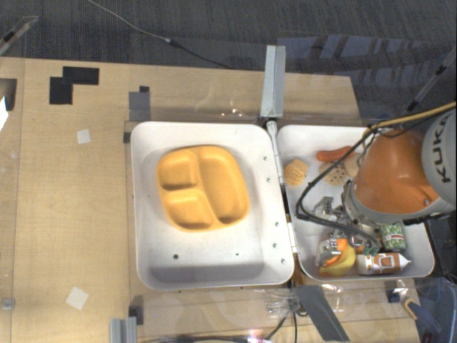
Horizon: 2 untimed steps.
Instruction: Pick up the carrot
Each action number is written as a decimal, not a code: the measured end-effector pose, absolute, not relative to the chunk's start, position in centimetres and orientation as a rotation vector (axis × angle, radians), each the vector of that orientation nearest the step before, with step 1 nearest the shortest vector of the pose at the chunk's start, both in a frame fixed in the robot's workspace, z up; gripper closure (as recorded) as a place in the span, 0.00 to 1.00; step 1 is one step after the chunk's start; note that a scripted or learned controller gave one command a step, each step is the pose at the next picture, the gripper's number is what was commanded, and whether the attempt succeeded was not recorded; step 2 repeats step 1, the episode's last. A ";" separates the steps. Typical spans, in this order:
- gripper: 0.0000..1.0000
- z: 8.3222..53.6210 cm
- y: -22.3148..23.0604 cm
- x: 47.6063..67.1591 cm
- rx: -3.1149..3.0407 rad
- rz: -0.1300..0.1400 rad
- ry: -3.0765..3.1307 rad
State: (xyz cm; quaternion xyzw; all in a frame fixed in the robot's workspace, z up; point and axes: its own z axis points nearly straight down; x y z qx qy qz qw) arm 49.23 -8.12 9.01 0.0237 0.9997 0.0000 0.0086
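Up in the right bin (427, 266), the carrot (334, 153) looks light, hard and smooth; its thick middle is best pinched, though the gripper (334, 247) state cannot be told

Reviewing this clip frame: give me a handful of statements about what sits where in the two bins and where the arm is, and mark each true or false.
1. The yellow divided plate lies in the left bin. True.
2. The carrot lies in the left bin beside the plate. False: it lies in the right bin, near its far edge.
3. The end effector is low over the near part of the right bin, by a yellow and orange item. True.
4. The carrot is between the end effector's fingers. False: the carrot lies apart from it, at the far side of the bin.
5. The arm is over the left bin. False: it is over the right bin.
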 end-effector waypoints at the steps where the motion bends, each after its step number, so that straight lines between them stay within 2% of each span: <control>1: 1.00 10.3 -8.0 49.6 0.069 -0.001 3.111; 2: 1.00 10.3 -8.0 49.6 0.069 -0.001 3.111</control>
